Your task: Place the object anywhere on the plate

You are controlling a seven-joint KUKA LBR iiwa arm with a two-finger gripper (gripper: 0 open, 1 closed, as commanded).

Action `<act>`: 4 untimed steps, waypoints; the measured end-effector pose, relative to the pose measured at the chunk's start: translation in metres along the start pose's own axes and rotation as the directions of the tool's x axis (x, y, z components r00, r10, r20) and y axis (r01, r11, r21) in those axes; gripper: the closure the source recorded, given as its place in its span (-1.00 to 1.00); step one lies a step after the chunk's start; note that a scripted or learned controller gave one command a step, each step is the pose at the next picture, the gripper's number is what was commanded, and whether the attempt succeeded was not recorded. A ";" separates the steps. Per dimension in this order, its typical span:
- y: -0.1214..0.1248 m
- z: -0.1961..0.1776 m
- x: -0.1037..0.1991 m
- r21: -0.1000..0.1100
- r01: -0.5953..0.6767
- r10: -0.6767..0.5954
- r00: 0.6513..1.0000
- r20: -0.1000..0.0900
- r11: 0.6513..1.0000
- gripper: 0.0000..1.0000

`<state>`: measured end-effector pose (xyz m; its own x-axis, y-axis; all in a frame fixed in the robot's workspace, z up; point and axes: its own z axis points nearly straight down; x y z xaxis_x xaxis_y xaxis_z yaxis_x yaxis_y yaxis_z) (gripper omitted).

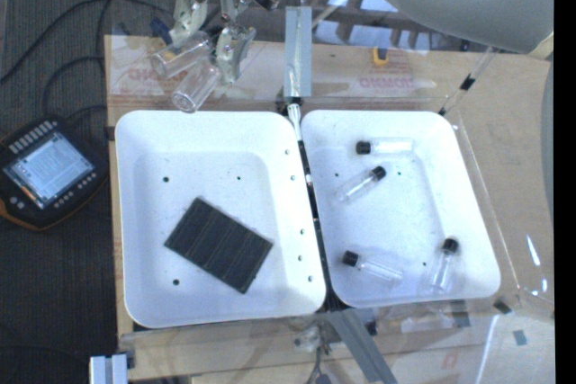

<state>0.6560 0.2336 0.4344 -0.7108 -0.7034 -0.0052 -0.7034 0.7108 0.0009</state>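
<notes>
Overhead, gripper clamped on clear vial beyond left bin; dark plate inside

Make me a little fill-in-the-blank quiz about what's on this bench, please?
1. The dark ribbed plate lies in the ____ bin.
2. The right bin holds ____ clear vials with black caps.
3. The gripper holds a clear ____ between its fingers, above the bench beyond the bins.

Missing words: left; four; vial
</notes>
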 end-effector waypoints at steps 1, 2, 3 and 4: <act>0.001 -0.010 -0.001 -0.003 0.000 0.000 1.000 0.008 1.000 1.00; 0.002 -0.020 -0.003 -0.007 0.000 0.000 1.000 0.015 1.000 1.00; 0.002 -0.030 -0.004 -0.009 0.000 0.001 1.000 0.022 1.000 1.00; 0.003 -0.040 -0.005 -0.012 -0.001 0.001 1.000 0.030 1.000 1.00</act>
<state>0.6577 0.2392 0.4747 -0.7111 -0.7022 -0.0348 -0.7029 0.7112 0.0125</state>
